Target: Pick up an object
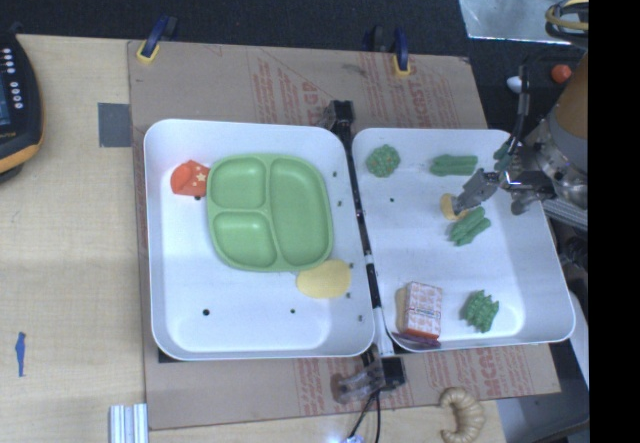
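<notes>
My gripper hangs low over the right bin, reaching in from the right edge. Its tip is right beside a small yellow piece and just above a green pod-shaped toy. Whether it touches either one I cannot tell. Elsewhere in this bin lie a round green leafy toy, a long green bean-like toy, a red-and-white box at the front rim, and a green bumpy toy.
The left bin bears a green divided plate, a red piece with a yellow star and a yellow lemon-like toy. A tan curled object lies on the bench in front of the bins.
</notes>
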`<state>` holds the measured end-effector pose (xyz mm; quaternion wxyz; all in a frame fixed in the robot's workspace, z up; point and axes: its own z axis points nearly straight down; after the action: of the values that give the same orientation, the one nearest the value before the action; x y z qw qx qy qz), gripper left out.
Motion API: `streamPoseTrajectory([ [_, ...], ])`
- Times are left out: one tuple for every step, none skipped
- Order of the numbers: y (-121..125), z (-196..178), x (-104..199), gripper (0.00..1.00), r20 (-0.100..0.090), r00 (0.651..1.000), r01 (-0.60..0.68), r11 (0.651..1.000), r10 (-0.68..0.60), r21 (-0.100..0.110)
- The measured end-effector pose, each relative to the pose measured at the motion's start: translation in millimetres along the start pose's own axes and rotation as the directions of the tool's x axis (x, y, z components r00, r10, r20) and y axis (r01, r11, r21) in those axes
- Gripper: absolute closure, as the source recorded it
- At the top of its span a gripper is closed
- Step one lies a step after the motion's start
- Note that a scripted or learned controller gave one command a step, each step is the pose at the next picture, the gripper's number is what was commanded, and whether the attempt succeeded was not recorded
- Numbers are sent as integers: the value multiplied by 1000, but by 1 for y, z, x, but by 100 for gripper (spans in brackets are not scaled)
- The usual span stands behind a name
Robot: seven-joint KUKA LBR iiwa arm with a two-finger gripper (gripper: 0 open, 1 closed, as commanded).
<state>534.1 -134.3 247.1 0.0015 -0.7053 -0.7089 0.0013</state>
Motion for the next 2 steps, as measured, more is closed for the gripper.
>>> streamPoseTrajectory([
  [55,147,-30,0,2,1000,1,1000,-1,0],
  [73,-1,-28,0,3,1000,0,1000,0,-11],
])
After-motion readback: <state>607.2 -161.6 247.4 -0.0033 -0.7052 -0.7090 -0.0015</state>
